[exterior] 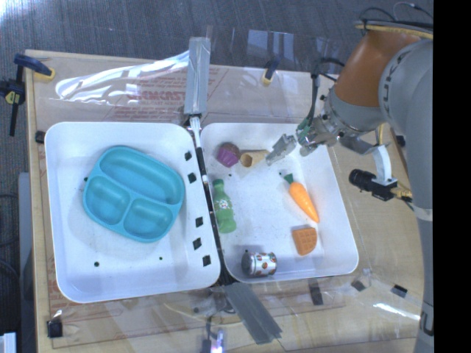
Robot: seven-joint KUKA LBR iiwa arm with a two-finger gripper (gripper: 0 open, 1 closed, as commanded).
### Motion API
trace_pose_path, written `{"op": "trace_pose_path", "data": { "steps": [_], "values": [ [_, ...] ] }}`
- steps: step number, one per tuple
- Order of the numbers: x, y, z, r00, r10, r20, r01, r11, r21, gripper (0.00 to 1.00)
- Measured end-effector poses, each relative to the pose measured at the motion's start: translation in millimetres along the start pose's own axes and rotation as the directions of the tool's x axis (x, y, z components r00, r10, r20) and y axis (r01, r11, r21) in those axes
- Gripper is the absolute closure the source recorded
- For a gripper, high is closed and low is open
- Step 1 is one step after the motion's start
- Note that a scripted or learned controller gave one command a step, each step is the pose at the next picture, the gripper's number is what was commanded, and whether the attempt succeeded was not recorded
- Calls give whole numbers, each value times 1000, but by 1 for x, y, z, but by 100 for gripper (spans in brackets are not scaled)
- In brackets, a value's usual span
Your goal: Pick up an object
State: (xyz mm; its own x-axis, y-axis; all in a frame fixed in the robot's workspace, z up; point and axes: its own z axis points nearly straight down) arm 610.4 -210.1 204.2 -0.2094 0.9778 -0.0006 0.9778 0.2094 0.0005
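My gripper hangs over the back of the right bin, reaching in from the right. It is just right of a small beige cone and a purple round piece. An orange carrot lies below the gripper, with an orange block further toward the front. A green bottle lies along the bin's left side. A silver can rests at the front edge. I see nothing held in the gripper.
The left bin holds a blue divided plate. A divider with black clips runs between the two bins. Crumpled clear plastic lies behind the left bin.
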Motion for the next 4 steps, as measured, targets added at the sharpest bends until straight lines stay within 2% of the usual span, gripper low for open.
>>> {"op": "trace_pose_path", "data": {
  "steps": [1,2,3,4],
  "values": [
    [9,-37,110,992,-125,-3,125,992,3,0],
    [9,-37,100,992,-129,-3,129,992,4,100],
    [-3,11,16,966,-260,1,260,966,0,100],
    [-3,11,17,966,-260,0,260,966,0,0]
  ]
}}
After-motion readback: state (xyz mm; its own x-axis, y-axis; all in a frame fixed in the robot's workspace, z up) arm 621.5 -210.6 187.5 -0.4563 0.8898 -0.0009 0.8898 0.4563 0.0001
